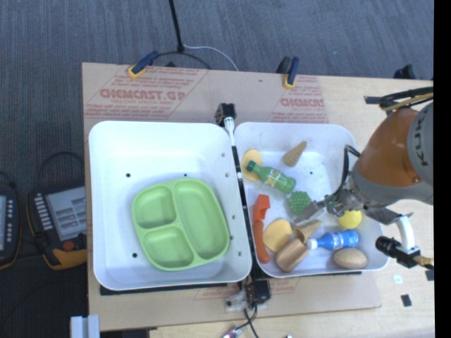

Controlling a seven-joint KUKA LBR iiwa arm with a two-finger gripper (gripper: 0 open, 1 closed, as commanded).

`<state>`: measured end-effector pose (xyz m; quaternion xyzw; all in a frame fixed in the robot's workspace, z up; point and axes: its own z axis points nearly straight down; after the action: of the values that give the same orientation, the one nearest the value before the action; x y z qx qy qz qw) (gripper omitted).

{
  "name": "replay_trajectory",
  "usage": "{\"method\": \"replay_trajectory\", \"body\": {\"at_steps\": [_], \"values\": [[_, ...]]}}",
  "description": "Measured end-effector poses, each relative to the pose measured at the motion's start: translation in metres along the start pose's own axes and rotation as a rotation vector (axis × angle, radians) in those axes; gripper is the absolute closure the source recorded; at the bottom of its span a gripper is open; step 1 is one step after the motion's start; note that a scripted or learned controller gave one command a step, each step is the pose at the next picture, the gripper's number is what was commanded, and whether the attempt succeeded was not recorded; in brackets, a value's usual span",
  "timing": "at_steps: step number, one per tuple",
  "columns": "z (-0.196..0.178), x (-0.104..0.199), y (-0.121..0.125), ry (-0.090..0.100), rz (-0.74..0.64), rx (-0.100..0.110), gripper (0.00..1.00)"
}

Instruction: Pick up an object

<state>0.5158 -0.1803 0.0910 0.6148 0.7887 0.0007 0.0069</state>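
Toys crowd the right bin (331,134); nearest the gripper (325,206) lie a green bumpy piece (299,203) and a yellow ball (349,220). Both look like light, hard plastic, likely slick; the ball may roll, so the bumpy piece seems the surer hold, taken across its width. Whether the gripper is spread or pinching cannot be told. The left bin (113,146) holds a green divided tray (181,224).

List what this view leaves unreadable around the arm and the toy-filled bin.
- Gripper: too small and cluttered in the camera view to tell whether anything sits in it.
- Yellow ball: partly covered by the arm's wrist.
- Right bin: its right wall is hidden behind the arm.
- Blue bottle: any label is too small to read.
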Motion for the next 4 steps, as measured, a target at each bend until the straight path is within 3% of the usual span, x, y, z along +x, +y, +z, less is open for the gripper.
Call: {"method": "replay_trajectory", "body": {"at_steps": [1,2,3,4], "values": [[0.001,0.070,0.046,-0.001,0.043,-0.005,0.00],[-0.011,0.068,0.047,-0.003,0.045,-0.009,1.00],[-0.094,0.106,0.021,0.007,0.484,0.014,1.00],[-0.094,0.116,-0.002,0.007,0.639,0.016,1.00]]}}
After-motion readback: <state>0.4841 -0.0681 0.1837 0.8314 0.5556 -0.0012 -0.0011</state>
